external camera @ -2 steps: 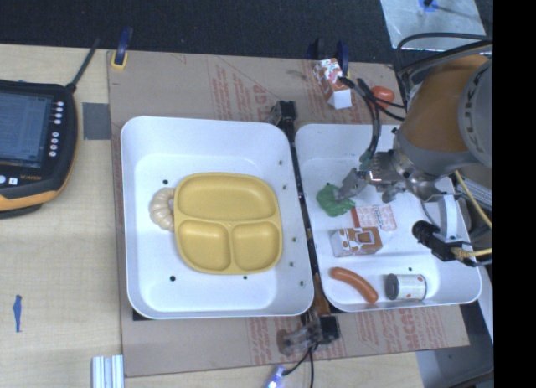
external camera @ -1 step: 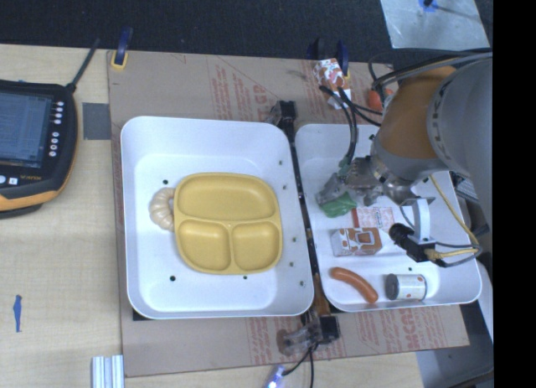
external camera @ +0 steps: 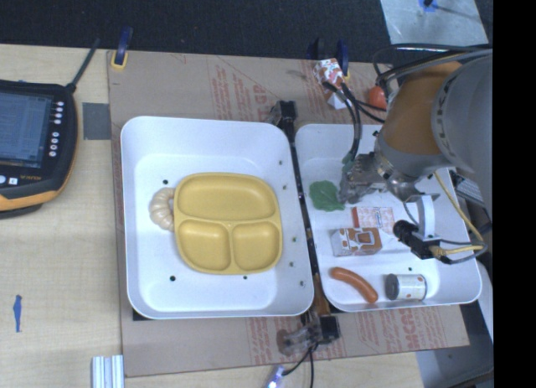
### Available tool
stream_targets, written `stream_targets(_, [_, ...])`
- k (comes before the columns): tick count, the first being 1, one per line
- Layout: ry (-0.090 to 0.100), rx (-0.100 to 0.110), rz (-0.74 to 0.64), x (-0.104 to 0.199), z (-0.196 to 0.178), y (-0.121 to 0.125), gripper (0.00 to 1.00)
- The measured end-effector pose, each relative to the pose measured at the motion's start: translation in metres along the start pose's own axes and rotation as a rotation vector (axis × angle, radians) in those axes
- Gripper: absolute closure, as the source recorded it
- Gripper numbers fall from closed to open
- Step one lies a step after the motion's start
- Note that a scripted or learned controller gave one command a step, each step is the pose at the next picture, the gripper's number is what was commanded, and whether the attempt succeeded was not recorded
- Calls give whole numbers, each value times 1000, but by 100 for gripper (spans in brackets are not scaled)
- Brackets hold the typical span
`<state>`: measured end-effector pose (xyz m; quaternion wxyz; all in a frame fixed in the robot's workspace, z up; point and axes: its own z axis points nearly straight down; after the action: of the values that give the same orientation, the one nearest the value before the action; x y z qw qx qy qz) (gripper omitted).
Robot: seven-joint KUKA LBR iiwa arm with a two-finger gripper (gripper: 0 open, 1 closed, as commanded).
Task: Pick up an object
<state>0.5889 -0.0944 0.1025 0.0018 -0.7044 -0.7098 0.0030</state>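
Note:
The right bin holds a green soft piece, a red-and-white packet, a brown-and-white box, an orange sausage and a small white-and-black can. My gripper hangs low over this bin, just right of the green piece and above the packet. The arm's grey body and orange band cover the bin's upper right part. Nothing shows between the fingers.
The left bin carries a yellow three-compartment tray with a beige lump at its left side. A teach pendant lies at the far left of the bench. Cables run around the right bin.

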Motion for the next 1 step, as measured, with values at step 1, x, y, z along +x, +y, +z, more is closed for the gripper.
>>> stream_targets(1, [0,0,0,0,0,0,0])
